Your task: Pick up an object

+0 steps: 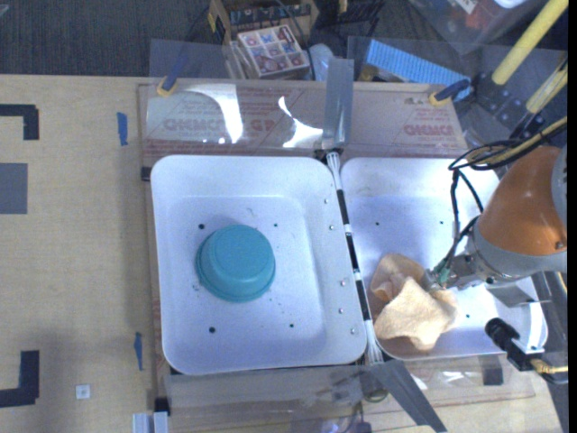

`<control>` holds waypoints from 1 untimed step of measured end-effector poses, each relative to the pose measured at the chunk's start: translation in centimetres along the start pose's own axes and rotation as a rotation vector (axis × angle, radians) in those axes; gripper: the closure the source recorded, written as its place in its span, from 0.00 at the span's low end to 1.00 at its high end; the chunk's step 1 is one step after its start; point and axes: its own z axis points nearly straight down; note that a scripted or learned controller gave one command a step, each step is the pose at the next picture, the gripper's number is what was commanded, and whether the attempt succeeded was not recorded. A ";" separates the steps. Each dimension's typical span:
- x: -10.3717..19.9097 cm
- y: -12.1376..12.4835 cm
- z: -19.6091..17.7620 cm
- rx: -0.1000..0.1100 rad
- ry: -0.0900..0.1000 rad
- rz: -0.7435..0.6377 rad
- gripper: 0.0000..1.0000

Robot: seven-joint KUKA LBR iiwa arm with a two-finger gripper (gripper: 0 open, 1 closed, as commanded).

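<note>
Two white bins [176, 269], one teal bowl [236, 262] in left, one tan cloth [410, 307] in right, gripper [441, 277] touching cloth, jaws' state unclear.

Gripper [439, 280] fingers hidden against cloth [410, 316]

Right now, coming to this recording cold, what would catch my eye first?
Probably the teal bowl, upside down and alone in the middle of the left bin. Next, the crumpled tan cloth at the near left corner of the right bin, with the arm's orange band above it and the claw at the cloth's upper edge.
</note>
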 end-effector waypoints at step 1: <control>0.0 0.0 0.0 0.000 0.000 0.000 0.00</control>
